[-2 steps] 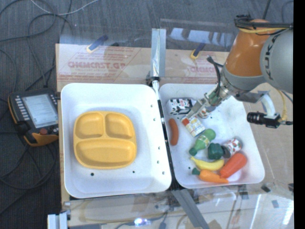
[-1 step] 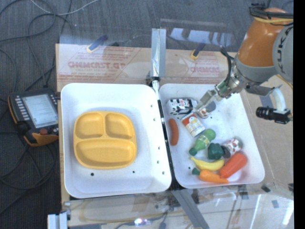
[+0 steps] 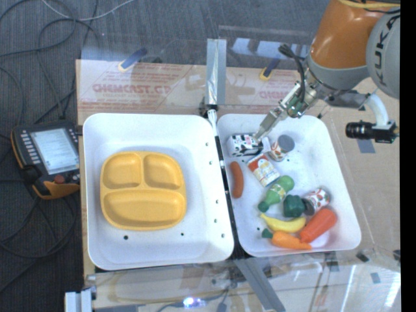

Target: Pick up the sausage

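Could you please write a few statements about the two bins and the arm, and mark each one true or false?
1. The sausage lies in the right bin, near its left wall. True.
2. The yellow tray sits in the right bin. False: it sits in the left bin.
3. The gripper holds the sausage. False: the sausage lies apart from it, on the bin floor.
4. The banana lies beside a carrot. True.
5. The sausage rests on the yellow tray. False: it is in the other bin.
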Tool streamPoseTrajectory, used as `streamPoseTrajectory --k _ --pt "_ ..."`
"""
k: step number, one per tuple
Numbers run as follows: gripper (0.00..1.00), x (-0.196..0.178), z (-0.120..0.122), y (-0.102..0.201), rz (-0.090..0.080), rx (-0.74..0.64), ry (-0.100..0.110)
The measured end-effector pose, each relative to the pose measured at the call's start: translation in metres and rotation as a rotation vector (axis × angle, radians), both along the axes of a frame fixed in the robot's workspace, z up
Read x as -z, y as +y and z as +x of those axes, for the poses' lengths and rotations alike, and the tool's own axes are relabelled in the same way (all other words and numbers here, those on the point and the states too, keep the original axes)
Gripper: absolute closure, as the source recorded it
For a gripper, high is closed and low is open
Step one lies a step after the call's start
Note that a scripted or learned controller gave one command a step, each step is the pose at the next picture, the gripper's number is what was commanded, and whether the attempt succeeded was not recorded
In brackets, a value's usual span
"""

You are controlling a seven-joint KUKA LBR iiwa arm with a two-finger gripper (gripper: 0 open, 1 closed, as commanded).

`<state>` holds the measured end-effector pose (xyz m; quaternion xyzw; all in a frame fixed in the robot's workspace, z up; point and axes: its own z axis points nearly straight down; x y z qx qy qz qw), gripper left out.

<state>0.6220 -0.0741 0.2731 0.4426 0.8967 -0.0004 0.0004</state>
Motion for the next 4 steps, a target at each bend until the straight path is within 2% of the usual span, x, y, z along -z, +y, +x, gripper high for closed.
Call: streamPoseTrajectory --k 1,2,3,4 --pt "1.0 -0.007 0.002 0.001 0.002 -0.001 0.0" --pt "0.0 -0.007 0.002 0.001 0.002 -0.001 0.0" --pt "0.0 0.089 -0.05 0.051 0.002 -0.076 0.004" --pt "0.0 0.091 -0.107 -0.009 0.001 -0.047 0.004"
